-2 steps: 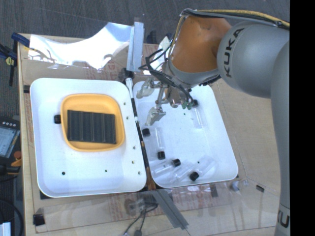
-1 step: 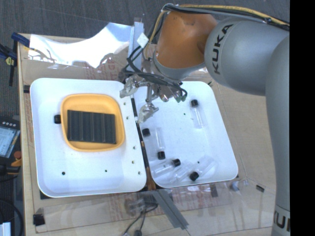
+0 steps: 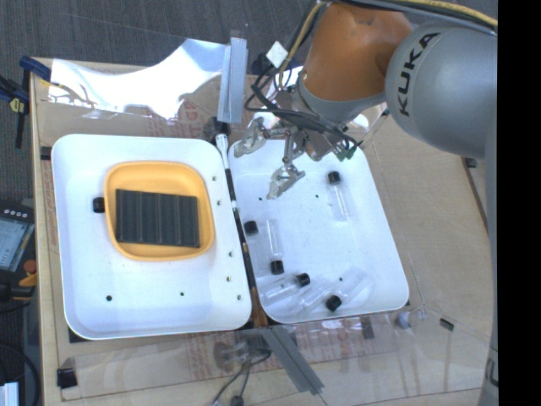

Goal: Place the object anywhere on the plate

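Presumably light, stiff, slick: clear tubes [image 3: 273, 237] with black caps, right bin [image 3: 385, 227]. Best gripped mid-barrel. Plate [image 3: 156, 178]: yellow, left bin. Gripper [image 3: 286, 176]: jaws narrow, holding nothing.

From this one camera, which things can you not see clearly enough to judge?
- Hand: small and tangled with cables; open or shut cannot be told.
- Clear vials in the right bin: transparent on white, so their outlines and number are uncertain.
- Yellow plate in the left bin: its middle is covered by a dark ribbed insert.

A robotics lab: KUKA arm [image 3: 439, 74] over 2 white bins [image 3: 76, 227] on a cable-strewn bench [image 3: 439, 252]
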### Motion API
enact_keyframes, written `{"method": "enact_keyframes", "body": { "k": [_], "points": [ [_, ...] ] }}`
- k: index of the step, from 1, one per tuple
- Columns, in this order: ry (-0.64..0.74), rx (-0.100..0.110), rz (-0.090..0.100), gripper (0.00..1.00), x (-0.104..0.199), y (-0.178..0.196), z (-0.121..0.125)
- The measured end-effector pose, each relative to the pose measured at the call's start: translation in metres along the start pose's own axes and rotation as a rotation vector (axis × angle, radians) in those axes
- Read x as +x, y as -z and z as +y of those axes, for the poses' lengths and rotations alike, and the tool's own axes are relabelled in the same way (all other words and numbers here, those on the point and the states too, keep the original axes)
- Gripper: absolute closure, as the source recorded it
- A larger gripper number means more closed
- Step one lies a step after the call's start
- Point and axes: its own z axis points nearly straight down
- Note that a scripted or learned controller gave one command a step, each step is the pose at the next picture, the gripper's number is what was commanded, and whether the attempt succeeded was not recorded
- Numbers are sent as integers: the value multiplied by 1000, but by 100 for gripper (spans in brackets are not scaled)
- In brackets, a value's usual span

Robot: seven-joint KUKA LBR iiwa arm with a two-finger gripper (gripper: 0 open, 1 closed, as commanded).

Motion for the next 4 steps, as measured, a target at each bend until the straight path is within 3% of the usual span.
{"method": "enact_keyframes", "body": {
  "k": [1,2,3,4],
  "points": [
    [237,-2,2,0,31,-25,-25],
    [706,-5,3,0,-2,-24,40],
    [1026,-1,-1,0,-18,1,10],
    [1268,-6,2,0,-47,-24,69]
  ]
}}
